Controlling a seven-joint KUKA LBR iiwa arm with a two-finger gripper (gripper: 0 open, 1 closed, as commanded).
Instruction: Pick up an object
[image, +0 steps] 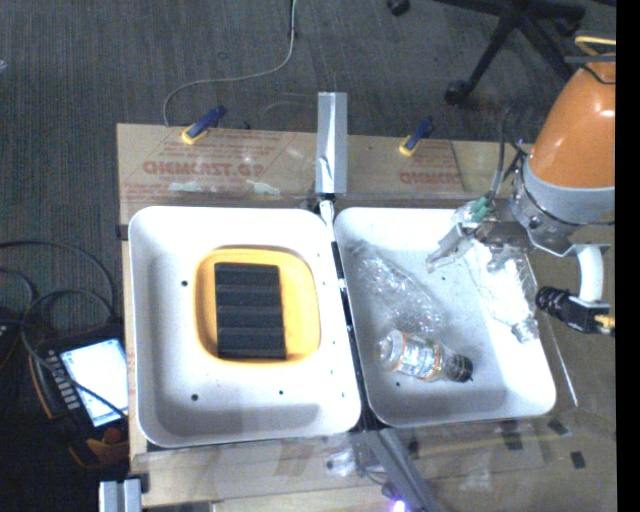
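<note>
In the right bin (520, 395) lie clear plastic bottles. A small one with a black cap (425, 358) rests on its side near the bin's front. A crushed clear bottle (395, 285) stretches diagonally from the back left toward the middle. Another clear plastic piece (515, 300) lies against the right wall. My gripper (462, 238) hangs over the back right part of this bin, under the orange-banded wrist (580, 140), above and right of the crushed bottle. Nothing can be made out in its grasp.
The left bin (165, 400) holds a yellow dish with a black ridged block (250, 310) in it. A metal divider post (331, 150) stands at the back between the bins. Cables and a small screen lie on the floor to the left.
</note>
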